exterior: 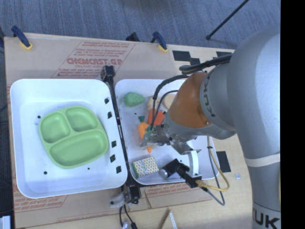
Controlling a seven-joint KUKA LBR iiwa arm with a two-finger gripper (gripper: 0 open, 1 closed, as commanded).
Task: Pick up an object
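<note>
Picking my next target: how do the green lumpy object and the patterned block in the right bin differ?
The green lumpy object is rounded and one plain colour; the patterned rectangular block is flat-sided with a fine green-and-white speckle. The lump lies at the far end of the right white bin, the block in its near corner. Both lie apart from the arm, with nothing lying over them.

Pale green divided plate (74, 136) sits in the white left bin (19, 128). In the white right bin (125, 87): a soft green lump (134, 98), orange pieces (143, 128) and a small block (145, 166) (checkered green and cream). The arm (228, 104) shows grey, banded orange.
</note>
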